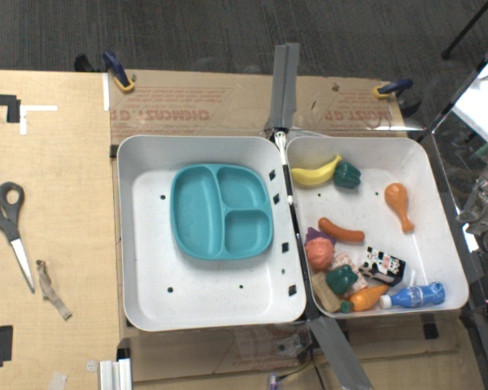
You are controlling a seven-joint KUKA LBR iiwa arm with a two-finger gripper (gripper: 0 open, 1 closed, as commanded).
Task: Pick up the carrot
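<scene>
Cardboard backing (252,104) with mirrored, unreadable print, carrot (368,299) low in right bin (439,218), teal plate (222,211) left.

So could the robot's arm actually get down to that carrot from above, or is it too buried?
Probably, but it is tight. The carrot lies uncovered near the right bin's front edge, so the top is free. A green toy and a blue bottle crowd its sides.
</scene>
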